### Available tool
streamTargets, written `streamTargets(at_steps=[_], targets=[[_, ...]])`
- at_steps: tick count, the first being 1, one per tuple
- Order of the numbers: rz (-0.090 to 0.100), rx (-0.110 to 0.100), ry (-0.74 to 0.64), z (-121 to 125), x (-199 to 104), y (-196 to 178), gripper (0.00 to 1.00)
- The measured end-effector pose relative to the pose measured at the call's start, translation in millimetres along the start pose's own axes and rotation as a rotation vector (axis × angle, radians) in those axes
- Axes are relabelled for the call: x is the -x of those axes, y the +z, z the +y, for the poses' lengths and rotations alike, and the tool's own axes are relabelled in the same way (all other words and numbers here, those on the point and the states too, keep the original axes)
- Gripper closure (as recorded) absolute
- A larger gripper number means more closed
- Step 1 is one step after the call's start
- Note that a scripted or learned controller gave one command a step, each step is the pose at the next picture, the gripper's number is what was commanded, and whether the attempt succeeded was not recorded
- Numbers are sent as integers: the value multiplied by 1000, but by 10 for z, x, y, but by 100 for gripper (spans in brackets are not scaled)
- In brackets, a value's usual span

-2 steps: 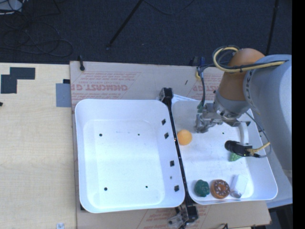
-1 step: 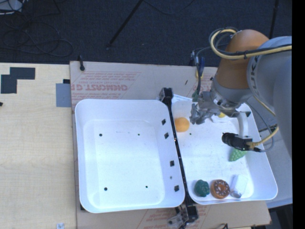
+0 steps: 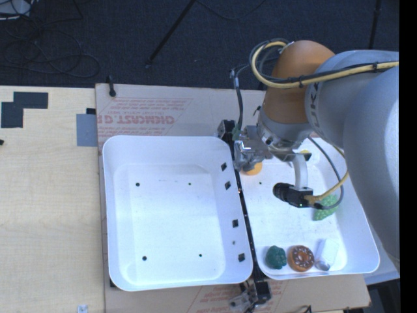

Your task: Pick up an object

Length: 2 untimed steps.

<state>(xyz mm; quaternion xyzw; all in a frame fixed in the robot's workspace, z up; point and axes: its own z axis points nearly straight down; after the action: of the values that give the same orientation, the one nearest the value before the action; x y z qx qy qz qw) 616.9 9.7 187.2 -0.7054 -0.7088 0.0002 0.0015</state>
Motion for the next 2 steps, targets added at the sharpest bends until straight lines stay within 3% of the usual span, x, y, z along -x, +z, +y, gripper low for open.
streamTargets(at_steps=[1,2], targets=[[0,18,1,283,-444,-2372,100],[-4,-7,7,75,-186,-1569,100]])
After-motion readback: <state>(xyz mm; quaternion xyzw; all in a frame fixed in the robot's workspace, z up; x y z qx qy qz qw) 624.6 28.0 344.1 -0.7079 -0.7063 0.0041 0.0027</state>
